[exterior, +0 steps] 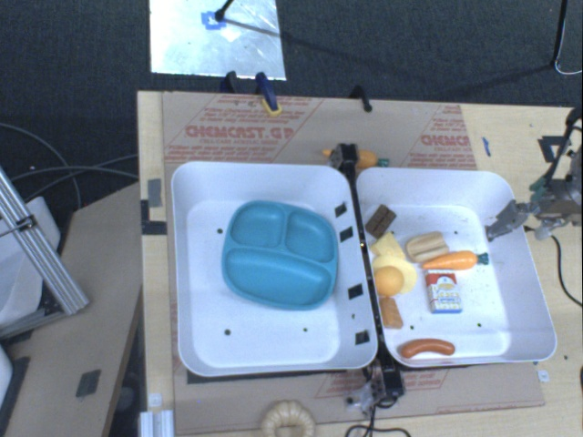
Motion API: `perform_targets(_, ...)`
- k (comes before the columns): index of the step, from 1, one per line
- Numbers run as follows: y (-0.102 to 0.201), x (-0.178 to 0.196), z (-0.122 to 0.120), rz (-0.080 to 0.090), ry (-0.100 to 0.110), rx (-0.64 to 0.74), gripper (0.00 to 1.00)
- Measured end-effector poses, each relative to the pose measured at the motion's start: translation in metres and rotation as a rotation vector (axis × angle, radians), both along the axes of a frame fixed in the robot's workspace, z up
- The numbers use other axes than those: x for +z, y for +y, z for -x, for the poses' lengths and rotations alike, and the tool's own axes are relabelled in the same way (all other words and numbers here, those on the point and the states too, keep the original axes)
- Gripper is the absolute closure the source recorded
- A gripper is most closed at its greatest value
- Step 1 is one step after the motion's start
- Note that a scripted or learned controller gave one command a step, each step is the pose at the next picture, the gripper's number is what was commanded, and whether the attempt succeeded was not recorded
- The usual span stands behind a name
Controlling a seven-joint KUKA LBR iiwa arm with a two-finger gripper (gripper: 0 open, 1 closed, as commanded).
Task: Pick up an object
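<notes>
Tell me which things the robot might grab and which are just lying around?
Might get picked up, all in the right bin:
carrot, sausage, bread roll, little red box, brown block, orange ball. The gripper hangs over that bin's right side.

Just lying about:
blue divided plate in the left bin, shiny sheet, rope ring.

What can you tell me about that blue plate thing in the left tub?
The blue tray is a divided plate, seemingly smooth plastic, with rounded corners and three compartments: two smaller ones along its far side and one long one nearer the camera. It lies flat and right way up, turned slightly askew, near the middle of the left white bin. Its compartments hold nothing, and it touches only the bin floor.
</notes>
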State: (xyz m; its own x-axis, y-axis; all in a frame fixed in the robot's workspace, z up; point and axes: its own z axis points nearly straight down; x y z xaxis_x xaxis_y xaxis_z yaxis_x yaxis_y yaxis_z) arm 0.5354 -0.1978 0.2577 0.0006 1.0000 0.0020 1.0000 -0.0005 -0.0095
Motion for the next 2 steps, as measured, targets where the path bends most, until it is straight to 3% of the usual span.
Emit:
perform_targets(1,0.001,0.006,-0.002,0.002,-0.011,0.004,0.0)
perform_targets(2,-0.006,-0.049,-0.009,0.001,-0.007,0.002,0.0)
